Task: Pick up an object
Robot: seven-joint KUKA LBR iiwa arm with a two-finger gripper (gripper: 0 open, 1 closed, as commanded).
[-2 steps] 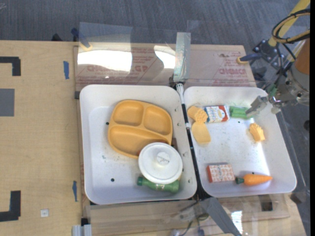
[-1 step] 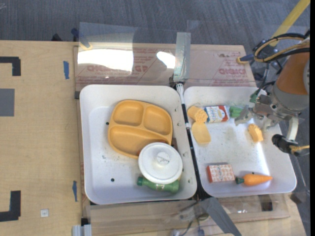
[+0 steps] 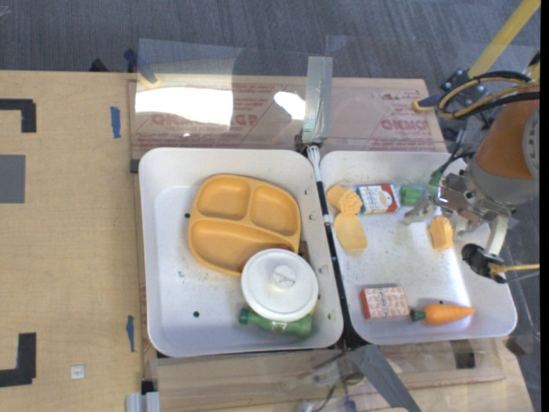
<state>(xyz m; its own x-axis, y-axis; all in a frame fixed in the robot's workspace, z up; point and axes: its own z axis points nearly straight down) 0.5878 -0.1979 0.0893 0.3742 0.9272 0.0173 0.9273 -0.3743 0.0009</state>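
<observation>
Two white bins sit side by side on the bench. The left bin [image 3: 163, 256] holds a yellow divided tray [image 3: 244, 221]; a white round lidded bowl [image 3: 280, 282] overlaps the tray's near corner, and a green bottle [image 3: 276, 323] lies just in front of the bowl. In the right bin [image 3: 502, 312], taking the small red-and-white box [image 3: 384, 301] near the front as the mark: a toy carrot [image 3: 447, 314] lies just to its right, two yellow food pieces [image 3: 347, 221] lie behind it to the left, and a white carton [image 3: 377, 198] with a green piece [image 3: 413, 195] sits farther behind. The gripper [image 3: 442, 221] hangs over the bin's right side, with a small yellow-orange piece [image 3: 441, 233] between its fingers.
</observation>
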